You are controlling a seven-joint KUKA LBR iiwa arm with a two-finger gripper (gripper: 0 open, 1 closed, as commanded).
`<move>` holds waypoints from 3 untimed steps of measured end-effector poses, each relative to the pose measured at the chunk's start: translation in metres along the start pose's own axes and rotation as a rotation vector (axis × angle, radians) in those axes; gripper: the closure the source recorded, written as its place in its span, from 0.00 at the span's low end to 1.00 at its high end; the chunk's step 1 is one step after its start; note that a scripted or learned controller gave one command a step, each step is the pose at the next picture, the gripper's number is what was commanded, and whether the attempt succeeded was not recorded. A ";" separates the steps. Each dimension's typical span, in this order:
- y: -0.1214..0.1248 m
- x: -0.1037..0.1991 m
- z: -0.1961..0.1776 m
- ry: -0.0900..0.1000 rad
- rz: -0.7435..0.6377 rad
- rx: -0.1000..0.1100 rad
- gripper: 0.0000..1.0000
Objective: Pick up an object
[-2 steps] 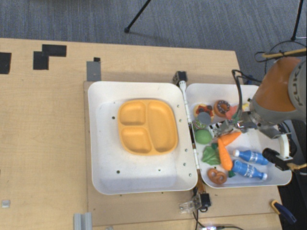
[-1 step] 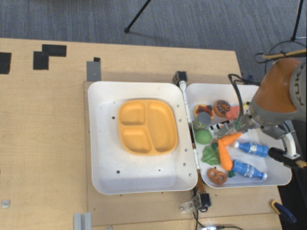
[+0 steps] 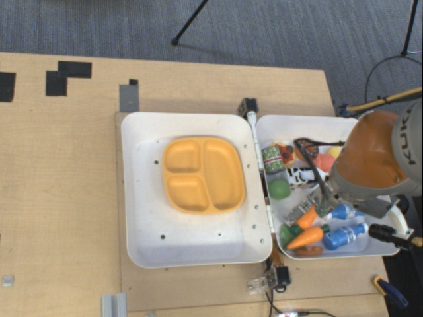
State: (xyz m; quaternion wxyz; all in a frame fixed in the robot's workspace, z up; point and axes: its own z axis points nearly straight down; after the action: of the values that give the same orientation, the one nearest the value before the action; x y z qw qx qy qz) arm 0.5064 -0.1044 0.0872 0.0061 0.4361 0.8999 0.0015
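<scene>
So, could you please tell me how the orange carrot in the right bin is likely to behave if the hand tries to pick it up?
The orange carrot tapers to a point, so it may slip out toward its thin end. It looks like smooth toy plastic, probably light and stiff. Lying on its side among the blue bottle and other toys, it could roll or nudge its neighbours if pushed.

Grey arm (image 3: 386, 160) reaching in from right, orange band up; hand (image 3: 316, 207) pointing down-left.

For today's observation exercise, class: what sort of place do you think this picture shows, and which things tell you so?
Probably a robotics lab set up for grasping trials. A robot arm reaches over a white bin of small toys, a second bin holds an orange divided tray, and a stand's legs rest on grey carpet.
</scene>
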 end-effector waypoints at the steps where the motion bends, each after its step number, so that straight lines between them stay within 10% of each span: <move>1: 0.002 -0.001 -0.011 -0.005 0.001 -0.006 1.00; 2: 0.011 0.034 -0.098 0.006 0.229 0.006 1.00; 3: 0.011 0.034 -0.098 0.006 0.230 0.006 0.00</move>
State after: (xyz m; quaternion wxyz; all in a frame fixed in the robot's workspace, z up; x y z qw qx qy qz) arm 0.4928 -0.0712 0.1846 0.0018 0.5363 0.8440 0.0010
